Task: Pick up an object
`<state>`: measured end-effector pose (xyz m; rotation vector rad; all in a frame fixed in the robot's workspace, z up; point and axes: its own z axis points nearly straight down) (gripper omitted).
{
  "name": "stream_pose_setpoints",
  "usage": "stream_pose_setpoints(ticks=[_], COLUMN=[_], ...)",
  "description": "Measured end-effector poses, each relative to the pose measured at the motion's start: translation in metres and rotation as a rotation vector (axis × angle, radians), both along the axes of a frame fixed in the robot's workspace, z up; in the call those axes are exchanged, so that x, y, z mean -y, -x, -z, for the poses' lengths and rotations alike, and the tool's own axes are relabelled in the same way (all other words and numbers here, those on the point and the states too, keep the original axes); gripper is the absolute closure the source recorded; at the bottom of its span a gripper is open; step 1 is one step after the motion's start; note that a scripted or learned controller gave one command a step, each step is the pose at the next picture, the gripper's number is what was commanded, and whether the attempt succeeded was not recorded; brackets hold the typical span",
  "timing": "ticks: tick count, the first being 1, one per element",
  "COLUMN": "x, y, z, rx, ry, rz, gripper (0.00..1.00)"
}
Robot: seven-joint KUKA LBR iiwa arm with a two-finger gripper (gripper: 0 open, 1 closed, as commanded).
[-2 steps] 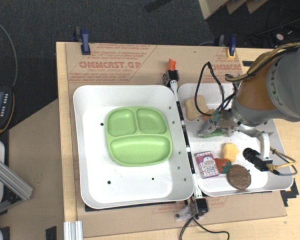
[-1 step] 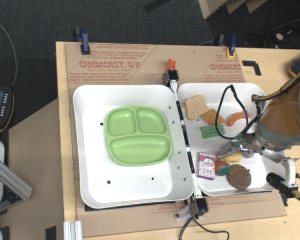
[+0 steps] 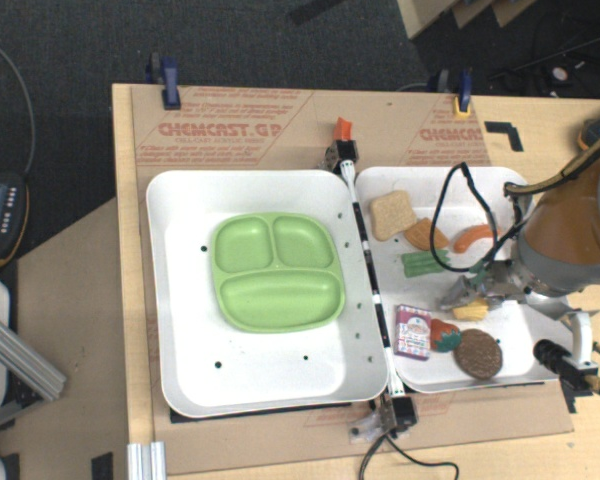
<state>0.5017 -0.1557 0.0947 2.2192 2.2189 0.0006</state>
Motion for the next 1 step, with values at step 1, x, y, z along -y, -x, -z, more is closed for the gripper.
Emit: stream_pose_setpoints(ticks=[1], x=[-0.0612], y=[-0.0476], z=[-0.0719], rx=[0.007], ry=[-0.001], rz=[-0.008], gripper=[1.00])
